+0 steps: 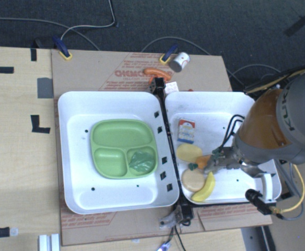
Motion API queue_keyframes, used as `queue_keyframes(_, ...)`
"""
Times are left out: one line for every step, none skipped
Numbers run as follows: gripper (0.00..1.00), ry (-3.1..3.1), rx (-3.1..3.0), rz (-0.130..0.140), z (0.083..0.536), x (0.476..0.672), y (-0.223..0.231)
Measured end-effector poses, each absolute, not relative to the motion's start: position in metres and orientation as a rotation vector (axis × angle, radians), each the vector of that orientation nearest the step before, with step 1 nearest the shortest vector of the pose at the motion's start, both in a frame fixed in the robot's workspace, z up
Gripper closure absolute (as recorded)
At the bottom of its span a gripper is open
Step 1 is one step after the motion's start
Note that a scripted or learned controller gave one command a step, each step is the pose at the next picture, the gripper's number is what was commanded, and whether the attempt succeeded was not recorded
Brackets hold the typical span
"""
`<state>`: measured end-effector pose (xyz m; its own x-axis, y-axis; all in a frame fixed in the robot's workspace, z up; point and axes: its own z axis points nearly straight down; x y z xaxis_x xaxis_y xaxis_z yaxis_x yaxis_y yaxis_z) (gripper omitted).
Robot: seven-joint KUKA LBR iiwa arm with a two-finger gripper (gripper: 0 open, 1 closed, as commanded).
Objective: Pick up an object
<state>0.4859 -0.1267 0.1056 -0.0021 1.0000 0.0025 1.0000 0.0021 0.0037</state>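
Where the pincer [211, 162] hangs, grip unclear: small orange carrot [203, 161], green-tipped.

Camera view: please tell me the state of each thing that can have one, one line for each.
Green tray: flat in left bin, crumpled green thing in one compartment.
Banana: lying in right bin, against round bun.
Small packet: lying flat.
Gripper: low over orange piece.
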Motion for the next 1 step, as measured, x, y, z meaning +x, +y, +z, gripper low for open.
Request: queue_keyframes(0.0,2.223,2.219,0.007,0.1056,0.4859,-0.1267)
